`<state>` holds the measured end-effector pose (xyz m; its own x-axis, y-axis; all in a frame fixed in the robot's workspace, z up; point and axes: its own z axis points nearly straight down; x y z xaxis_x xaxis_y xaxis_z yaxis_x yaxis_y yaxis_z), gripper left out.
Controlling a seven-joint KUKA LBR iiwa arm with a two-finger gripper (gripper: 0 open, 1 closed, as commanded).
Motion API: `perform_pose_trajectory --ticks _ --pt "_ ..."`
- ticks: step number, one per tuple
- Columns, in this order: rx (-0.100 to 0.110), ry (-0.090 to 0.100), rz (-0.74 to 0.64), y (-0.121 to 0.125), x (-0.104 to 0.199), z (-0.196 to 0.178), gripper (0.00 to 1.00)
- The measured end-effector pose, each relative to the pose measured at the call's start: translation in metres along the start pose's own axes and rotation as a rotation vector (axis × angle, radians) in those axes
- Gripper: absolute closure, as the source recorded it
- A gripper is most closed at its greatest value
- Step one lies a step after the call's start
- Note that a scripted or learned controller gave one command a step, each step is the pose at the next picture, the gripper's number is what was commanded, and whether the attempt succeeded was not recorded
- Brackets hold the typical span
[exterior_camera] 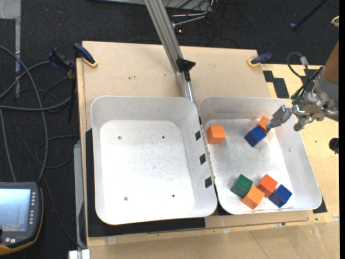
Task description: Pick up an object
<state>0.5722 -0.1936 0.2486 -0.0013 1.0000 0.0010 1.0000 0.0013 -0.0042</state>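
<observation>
In the right bin [302, 161], an orange cube [216, 134] lies near the left wall. A blue cube [255, 137] rests farther right, with a small orange block [263, 123] touching its far side. Near the front sit a green cube [242, 185], two orange cubes [267, 184] [253, 198] and another blue cube [280, 195], bunched together. My gripper [287, 122] hangs over the bin's far right part, open, with nothing between its fingers. One fingertip [275, 121] is just beside the small orange block.
The left bin [102, 144] stands beside the right one on the wooden bench. A slanted metal pole [164, 28] reaches down to the gap between the bins. Clamps [85, 54] [260, 59] sit at the bench's far corners.
</observation>
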Motion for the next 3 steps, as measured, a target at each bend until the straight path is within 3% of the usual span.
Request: perform_pose_trajectory --ticks 1,3 --pt "-0.004 -0.001 -0.001 0.001 0.000 -0.003 0.00" --pt "0.000 -0.001 0.002 -0.006 -0.011 0.090 0.00"
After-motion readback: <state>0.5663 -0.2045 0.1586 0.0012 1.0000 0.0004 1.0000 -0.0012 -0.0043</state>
